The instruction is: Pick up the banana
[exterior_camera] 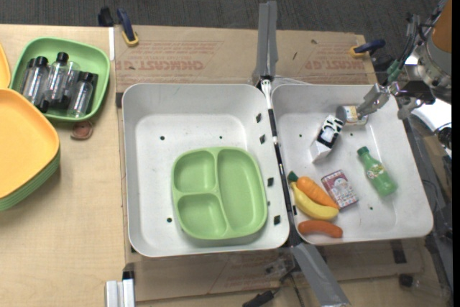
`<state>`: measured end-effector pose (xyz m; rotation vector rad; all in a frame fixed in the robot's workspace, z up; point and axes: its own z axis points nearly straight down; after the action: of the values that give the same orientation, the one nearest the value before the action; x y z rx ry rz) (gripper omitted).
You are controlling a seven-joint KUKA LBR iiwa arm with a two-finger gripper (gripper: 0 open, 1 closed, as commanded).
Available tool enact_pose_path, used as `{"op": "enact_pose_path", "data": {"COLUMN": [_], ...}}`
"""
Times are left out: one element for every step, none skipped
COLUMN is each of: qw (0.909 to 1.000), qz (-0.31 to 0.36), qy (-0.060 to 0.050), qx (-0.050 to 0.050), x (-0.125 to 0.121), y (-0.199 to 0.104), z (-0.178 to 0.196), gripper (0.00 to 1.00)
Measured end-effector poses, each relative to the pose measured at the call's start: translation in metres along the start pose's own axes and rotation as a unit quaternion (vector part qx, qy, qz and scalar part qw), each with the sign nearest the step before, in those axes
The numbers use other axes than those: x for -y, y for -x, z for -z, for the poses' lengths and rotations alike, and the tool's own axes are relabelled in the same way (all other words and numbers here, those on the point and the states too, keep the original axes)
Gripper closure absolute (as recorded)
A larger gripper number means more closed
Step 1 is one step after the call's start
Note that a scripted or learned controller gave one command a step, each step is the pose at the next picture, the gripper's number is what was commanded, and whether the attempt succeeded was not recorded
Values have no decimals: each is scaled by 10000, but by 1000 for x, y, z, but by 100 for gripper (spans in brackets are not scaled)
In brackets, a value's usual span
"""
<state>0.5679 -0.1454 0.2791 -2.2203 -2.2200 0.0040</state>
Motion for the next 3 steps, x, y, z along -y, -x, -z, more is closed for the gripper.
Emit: {"op": "enact_pose_path", "data": {"qw": [9859,9866,9867], "qz": [-1671,-1633,-1626], "qy": [-4,3,-12], "qx": [0,2,9], "x": [14,41,41], "y": [31,7,7], "z": [-11,25,32], "gripper": [0,0,100]}}
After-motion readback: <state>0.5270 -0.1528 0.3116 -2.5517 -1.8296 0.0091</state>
